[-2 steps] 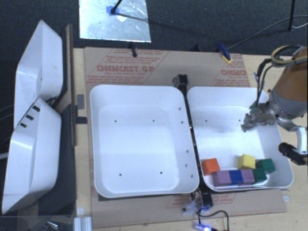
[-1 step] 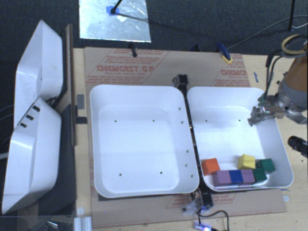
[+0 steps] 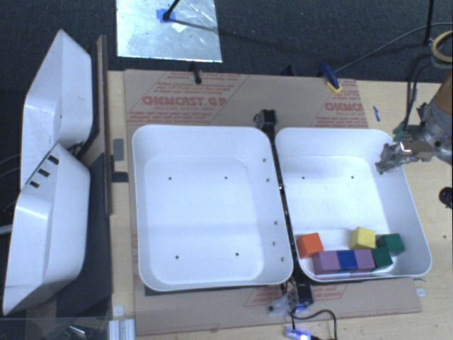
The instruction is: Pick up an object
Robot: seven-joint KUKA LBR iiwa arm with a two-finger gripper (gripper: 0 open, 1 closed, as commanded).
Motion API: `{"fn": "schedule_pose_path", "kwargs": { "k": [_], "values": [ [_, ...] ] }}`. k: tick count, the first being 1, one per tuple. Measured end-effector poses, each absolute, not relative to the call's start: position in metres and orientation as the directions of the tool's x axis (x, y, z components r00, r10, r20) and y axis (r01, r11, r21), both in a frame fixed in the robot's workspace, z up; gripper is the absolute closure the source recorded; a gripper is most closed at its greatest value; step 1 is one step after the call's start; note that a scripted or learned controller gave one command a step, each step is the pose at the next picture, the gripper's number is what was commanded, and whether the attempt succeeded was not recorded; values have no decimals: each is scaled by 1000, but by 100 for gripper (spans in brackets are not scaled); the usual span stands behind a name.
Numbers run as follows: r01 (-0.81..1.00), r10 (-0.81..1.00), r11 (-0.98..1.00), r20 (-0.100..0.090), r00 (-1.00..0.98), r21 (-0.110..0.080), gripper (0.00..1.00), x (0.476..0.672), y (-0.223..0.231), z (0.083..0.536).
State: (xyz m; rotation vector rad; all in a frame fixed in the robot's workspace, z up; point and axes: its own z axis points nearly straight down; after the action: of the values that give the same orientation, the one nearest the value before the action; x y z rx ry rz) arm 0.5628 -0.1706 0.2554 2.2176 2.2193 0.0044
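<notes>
Several small blocks lie along the near edge of the right bin (image 3: pixel 333 176): an orange block (image 3: pixel 309 244), a yellow block (image 3: pixel 362 237), a purple block (image 3: pixel 327 261), a blue block (image 3: pixel 347 260) and green blocks (image 3: pixel 388 246). My gripper (image 3: pixel 391 159) hangs at the right bin's far right rim, well above and behind the blocks. Nothing shows between its fingers.
The left bin (image 3: pixel 205 204) sits beside the right one, with a black clamp (image 3: pixel 267 119) between them at the back. Two white bins (image 3: pixel 53 168) lean stacked at the far left. A metal sheet (image 3: pixel 168 20) lies behind the bench.
</notes>
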Motion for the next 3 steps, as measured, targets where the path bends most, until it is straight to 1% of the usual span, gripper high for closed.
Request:
{"fn": "schedule_pose_path", "kwargs": {
  "k": [1, 2, 3],
  "values": [
    [1000, 1000, 4, 1, -4, 1, 100, 582, -130, 254],
    [1000, 1000, 4, 1, -4, 1, 100, 595, -89, 254],
    [1000, 1000, 6, 1, -6, 1, 100, 610, -32, 256]
  ]
}}
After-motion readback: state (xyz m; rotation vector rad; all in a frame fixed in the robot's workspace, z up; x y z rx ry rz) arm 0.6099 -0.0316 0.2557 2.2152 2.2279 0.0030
